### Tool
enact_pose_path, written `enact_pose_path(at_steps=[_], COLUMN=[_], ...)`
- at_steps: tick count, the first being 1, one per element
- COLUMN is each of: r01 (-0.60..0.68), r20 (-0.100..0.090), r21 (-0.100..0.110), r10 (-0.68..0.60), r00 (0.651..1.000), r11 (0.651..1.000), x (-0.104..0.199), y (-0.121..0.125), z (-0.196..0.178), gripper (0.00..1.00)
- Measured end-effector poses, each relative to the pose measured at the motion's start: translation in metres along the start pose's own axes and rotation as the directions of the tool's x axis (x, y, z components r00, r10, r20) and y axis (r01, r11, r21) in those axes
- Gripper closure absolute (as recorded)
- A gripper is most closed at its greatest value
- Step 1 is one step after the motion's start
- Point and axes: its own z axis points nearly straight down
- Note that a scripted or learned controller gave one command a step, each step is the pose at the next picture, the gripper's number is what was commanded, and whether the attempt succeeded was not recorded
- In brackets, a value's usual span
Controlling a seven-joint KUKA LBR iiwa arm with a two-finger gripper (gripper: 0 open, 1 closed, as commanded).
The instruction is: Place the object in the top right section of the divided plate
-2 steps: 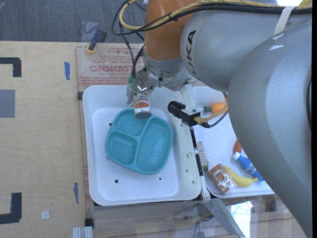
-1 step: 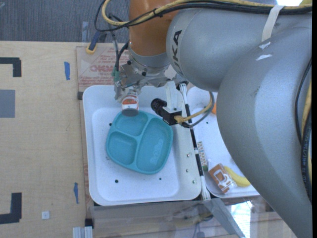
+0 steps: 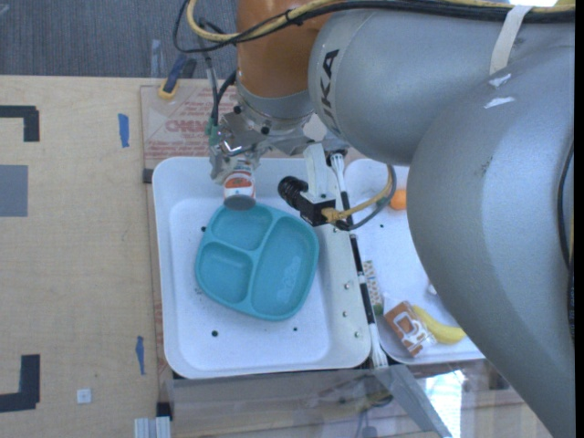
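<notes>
- A small can (image 3: 239, 188) is seen at the tool (image 3: 234, 164), at about 12 o'clock of the plate (image 3: 258, 263). Its upper end lies between the tool's fingers, so it is judged to be grasped.
- The can is held over the plate's upper rim. Whether it touches the rim cannot be told.
- The task is judged to be part done: the can is carried, but is not yet set down. All three sections of the plate are bare.
- What is left is judged to be a shift toward the small section at the plate's 1 o'clock, a lowering and a release.
- The plate is teal, glossy and smooth, likely plastic, with rounded corners and raised ribs parting two small sections from one large one.
- The can is a short cylinder with a white and orange label and a grey metal end.
- The left bin (image 3: 181, 336) is white and shallow, with a matt floor.
- In the right bin (image 3: 406, 352), at 4 o'clock, a banana (image 3: 439, 328) and a brown packet (image 3: 404, 326) lie touching.
</notes>
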Motion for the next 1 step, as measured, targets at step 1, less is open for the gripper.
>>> enact_pose_path(at_steps=[1], r01=[-0.043], r20=[-0.003], r21=[0.009], r10=[0.043], r00=[0.999], r11=[0.999], x=[-0.0127], y=[-0.0379], z=[0.0506], gripper=[1.0])
